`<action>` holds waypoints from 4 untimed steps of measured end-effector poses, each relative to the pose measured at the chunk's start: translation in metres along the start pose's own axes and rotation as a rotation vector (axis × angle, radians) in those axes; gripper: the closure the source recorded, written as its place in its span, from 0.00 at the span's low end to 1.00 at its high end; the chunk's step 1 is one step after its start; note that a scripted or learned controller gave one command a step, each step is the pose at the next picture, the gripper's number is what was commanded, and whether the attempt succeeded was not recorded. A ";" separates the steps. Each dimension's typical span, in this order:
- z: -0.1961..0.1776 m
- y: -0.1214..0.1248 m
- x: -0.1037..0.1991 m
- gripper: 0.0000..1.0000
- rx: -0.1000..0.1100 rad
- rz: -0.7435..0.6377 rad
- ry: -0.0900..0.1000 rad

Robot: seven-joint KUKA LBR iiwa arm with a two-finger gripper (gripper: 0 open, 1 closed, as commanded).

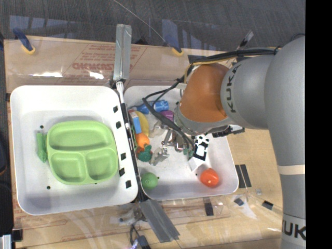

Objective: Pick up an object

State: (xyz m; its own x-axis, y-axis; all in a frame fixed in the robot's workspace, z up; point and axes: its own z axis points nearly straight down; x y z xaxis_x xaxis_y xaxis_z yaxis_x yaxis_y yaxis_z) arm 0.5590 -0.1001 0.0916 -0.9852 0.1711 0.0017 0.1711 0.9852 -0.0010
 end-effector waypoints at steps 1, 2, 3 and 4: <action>0.000 0.007 0.019 0.00 -0.001 0.177 0.002; 0.001 0.003 0.030 0.00 -0.001 0.157 0.003; -0.009 0.004 0.029 1.00 -0.001 0.149 0.002; 0.000 0.001 -0.001 1.00 -0.001 0.395 -0.002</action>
State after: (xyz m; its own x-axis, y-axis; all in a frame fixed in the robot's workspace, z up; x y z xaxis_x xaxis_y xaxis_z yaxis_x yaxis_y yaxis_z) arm 0.5598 -0.0992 0.0920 -0.8433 0.5374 -0.0008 0.5374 0.8433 -0.0002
